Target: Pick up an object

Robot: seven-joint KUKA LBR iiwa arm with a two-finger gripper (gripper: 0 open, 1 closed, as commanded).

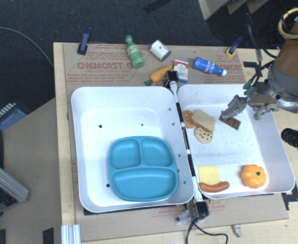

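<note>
Gripper point(240, 112) hangs over the far half of the right bin point(271, 136), the arm reaching in across that bin's right rim — whether anything sits between the fingers, or how wide they stand, I cannot tell from this slant. Just toward the divider from it, a small cluster: a pretzel point(188, 118) touching a slice of bread point(204, 120), with a cookie point(204, 135) tucked against the bread's near side. Open white floor runs from there through the middle of the bin and along its right wall. Down at the near edge, a yellow cheese block point(208, 175) sits by the near-left corner with a sausage point(214, 187) right at the rim, and an orange pumpkin point(254, 176) rests apart from them toward the near-right corner. Left bin point(88, 111) carries a blue divided plate point(142, 168) in its near half — the far half shows bare floor. Beyond the bins, along the worktop's point(67, 136) far edge, a green bottle point(135, 52), a blue bottle point(209, 66), a small carton point(180, 70) and a can point(159, 50).
</note>
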